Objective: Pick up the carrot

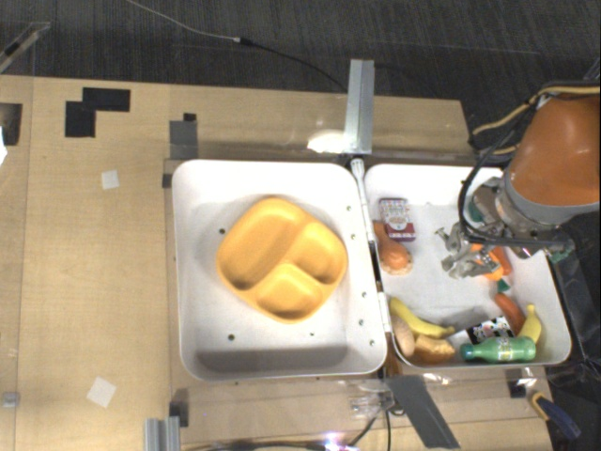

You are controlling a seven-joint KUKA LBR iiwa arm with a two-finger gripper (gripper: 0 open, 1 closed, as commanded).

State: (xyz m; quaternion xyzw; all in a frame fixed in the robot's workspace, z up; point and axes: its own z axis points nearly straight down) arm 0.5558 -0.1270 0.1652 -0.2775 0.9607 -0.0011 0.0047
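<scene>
Step in hand: approach and grasp, not yet a lift. The pincer [462,252] sits low in the right bin [427,188], right of frame centre, under the grey arm [554,163] with its orange band.

Two orange pieces lie close by. One [494,259] is touching or just beside the metal fingertips [454,266], partly hidden by the wrist; it may be the carrot's tip. The clearer one, the carrot [508,305], lies tilted just below and right of the pincer, near the bin's right wall. It is apart from the fingers and rests on the bin floor.

Pincer state: cannot tell. The fingers read as a tangle of grey metal from this slant, and nothing is visibly clamped between them.

Neighbours:
- small banana [531,324] just right of the carrot
- green bottle [500,349] and a small dark-labelled item [490,330] just below it
- larger banana [420,319] and a potato [424,348] at lower left of that bin
- red-labelled can [396,216] and an orange-pink item [395,256] at the bin's left side
- left bin [197,280] carries a yellow divided plate [282,256]

Next move, as judged: shift the pincer toward lower right, align the jaws across the carrot's short axis, descend, close, then lift. The risk is cluttered surroundings: the small banana and bottle crowd the lower end, so a grab nearer the upper end looks safer.
</scene>
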